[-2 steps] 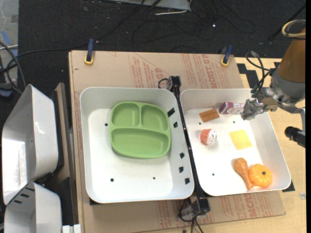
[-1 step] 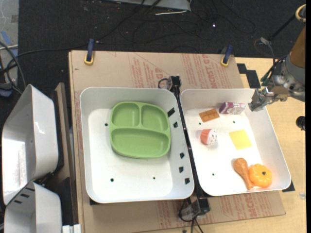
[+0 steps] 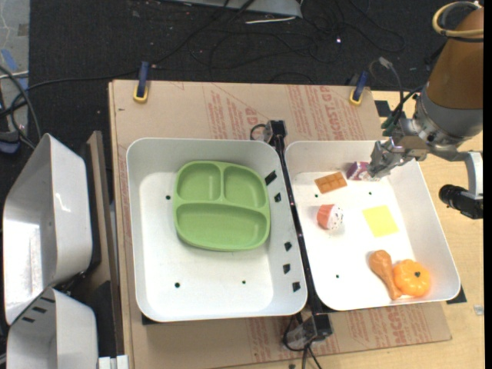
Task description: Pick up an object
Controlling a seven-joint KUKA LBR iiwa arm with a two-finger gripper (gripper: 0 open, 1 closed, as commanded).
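Note:
My gripper (image 3: 380,164) hangs low over the back of the right bin (image 3: 438,229), reaching in from the right. A small purple object (image 3: 357,170) lies just left of its tip, touching or nearly touching it, and partly hidden by it. Close by to the left lies an orange waffle-like square (image 3: 331,181). Further forward are a red and white piece (image 3: 330,217) and a flat yellow square (image 3: 380,221). Near the front right corner a tan drumstick (image 3: 381,269) lies against an orange pumpkin (image 3: 412,278).
The left bin (image 3: 154,283) holds a green divided plate (image 3: 222,205). A black divider with clips runs between the bins (image 3: 290,229). Two clamps (image 3: 141,91) hold the cardboard at the back. White tubs (image 3: 42,229) stand off to the far left.

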